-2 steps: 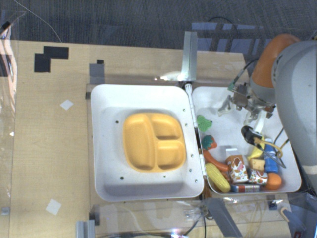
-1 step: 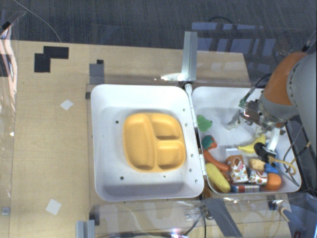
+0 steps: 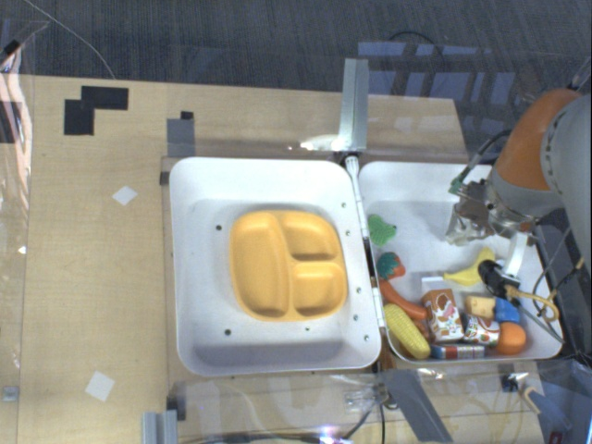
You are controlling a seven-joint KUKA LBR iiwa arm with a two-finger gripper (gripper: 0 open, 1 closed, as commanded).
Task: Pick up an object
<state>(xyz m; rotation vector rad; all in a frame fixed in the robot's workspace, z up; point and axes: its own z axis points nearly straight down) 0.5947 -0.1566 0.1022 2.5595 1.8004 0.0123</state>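
Note:
My gripper [image 3: 460,229] hangs over the back part of the right bin [image 3: 421,202], above bare white floor, with nothing seen in it. Toy food lies in that bin. A green leafy piece [image 3: 381,228] sits to the gripper's left. A yellow banana [image 3: 470,272] lies just in front of the gripper. An orange carrot [image 3: 401,300] with a dark green top, a yellow corn cob [image 3: 407,331], a red and white carton [image 3: 444,314] and an orange fruit [image 3: 511,339] crowd the front.
The left bin [image 3: 199,340] holds a yellow divided plate [image 3: 287,265]. A metal post [image 3: 355,109] stands behind the wall between the two bins. The grey arm with its orange band [image 3: 529,146] comes in from the right, with cables beside it.

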